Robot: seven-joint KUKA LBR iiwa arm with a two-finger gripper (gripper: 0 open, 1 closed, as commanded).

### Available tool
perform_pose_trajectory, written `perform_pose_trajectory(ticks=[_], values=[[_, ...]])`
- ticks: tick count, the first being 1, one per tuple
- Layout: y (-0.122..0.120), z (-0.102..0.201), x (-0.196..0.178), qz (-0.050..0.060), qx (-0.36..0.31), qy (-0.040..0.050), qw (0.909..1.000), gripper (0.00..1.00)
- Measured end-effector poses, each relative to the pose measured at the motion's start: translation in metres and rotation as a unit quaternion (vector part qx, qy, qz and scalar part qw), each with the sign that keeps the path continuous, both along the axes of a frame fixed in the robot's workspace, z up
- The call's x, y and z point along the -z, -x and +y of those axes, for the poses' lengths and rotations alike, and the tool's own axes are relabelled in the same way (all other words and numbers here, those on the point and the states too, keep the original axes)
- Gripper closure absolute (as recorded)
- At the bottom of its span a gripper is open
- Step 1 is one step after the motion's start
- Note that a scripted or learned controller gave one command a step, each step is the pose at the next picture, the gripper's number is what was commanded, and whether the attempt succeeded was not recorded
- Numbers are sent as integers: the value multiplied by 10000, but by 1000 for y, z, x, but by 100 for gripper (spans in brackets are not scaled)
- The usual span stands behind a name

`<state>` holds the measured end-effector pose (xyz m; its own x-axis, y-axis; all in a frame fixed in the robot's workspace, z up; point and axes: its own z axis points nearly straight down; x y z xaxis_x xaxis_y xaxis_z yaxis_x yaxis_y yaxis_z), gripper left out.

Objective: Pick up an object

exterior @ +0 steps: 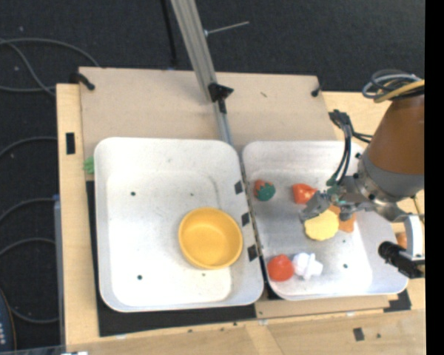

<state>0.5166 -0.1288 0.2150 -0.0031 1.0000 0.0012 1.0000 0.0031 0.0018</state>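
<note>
Gripper [327, 207] low in right bin [281, 157], frame right, over yellow piece [322, 228], likely lining up grasp; open or closed: cannot tell. Bowl [210, 237] alone in left bin [133, 168].

The arm [399, 143] is cut off by the right edge, so only its orange band and grey wrist are seen. The gripper [327, 207] is small and blurred; whether it is open or shut cannot be told. The top of the yellow object [322, 228] is partly covered by the gripper, and contact between them cannot be made out. An orange piece [346, 224] is largely hidden behind the gripper, and its shape cannot be told. The white object [306, 265] is too blurred to be identified. The right bin's [281, 157] right rim is hidden under the arm. The desk [155, 109] is cut off at the bottom edge.
</note>
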Motion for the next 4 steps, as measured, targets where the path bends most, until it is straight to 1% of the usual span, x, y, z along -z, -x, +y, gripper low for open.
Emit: perform_pose_trajectory(ticks=[1, 2, 3, 4], values=[[0, 0, 0, -3, 9, 1, 10000, 0], [-7, 0, 46, 26, 27, 16, 10000, 0], [-2, -4, 90, 28, 23, 16, 10000, 0], [-1, -6, 115, 15, 25, 20, 10000, 0]])
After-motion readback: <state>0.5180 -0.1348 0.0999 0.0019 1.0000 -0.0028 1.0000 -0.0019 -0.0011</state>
